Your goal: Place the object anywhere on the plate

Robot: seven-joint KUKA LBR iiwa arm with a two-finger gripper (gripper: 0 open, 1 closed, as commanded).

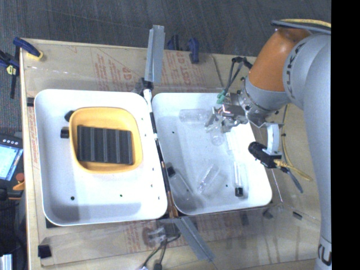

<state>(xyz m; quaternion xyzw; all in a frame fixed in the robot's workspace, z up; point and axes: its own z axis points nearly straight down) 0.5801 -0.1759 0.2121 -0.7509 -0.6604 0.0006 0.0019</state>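
One bin (50, 179) keeping the yellow plate (107, 116) ready as drop spot, gripper (222, 118) low near far edge of other bin (185, 151) to reach clear things (209, 177), jaws' state impossible to tell.

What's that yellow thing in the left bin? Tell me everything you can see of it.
It is a yellow plate, rounded-square, looking like plastic. It lies flat in the left bin, toward the bin's far side. A dark ribbed block rests on its middle, covering most of it, so mainly the yellow rim shows.
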